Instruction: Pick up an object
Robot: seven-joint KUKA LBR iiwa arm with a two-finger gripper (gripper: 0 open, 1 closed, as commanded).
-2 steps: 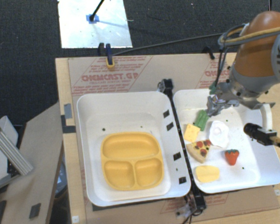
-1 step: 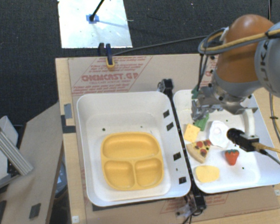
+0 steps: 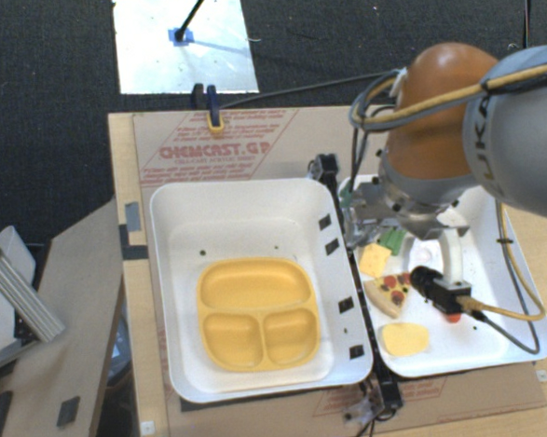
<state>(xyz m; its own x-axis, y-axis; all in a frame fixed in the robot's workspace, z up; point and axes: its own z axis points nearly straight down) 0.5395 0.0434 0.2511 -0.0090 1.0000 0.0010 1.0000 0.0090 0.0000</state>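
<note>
- Black cloth surrounds a brown board worktop [image 3: 277, 133] that carries two shallow white plastic bins, the left bin [image 3: 176, 220] and the right bin [image 3: 493, 345].
- Hand [image 3: 411, 234]: low over the right bin, beneath the grey arm's wrist. The wrist hides it, so how far it is open, and whether it has hold of anything, cannot be told.
- Candidate things, all in the bin below the hand:
  - pale yellow wedge-shaped block [image 3: 374, 259], just beside the hand on the side toward the left bin;
  - small green piece [image 3: 394, 240], close against the hand and partly hidden; contact cannot be told;
  - toy pizza slice with red dots [image 3: 388, 295], near the hand on the camera side;
  - flat yellow oval disc [image 3: 405, 339], beyond the slice, farthest from the hand.
- Handling, as judged: these look like toy foods, probably light, stiff, smooth and not fragile, so slipping is the main risk.
- Grip point, as judged: the wedge stands highest and offers two opposed sides, so take it across those. The slice and the disc lie flat and offer only thin edges.
- Yellow three-compartment plastic plate [image 3: 258, 312]: in the left bin, well apart from the hand. It is wide and could be held only by its rim.
- Count: two bins, one plate, one wedge, one green piece, one slice, one disc.
</note>
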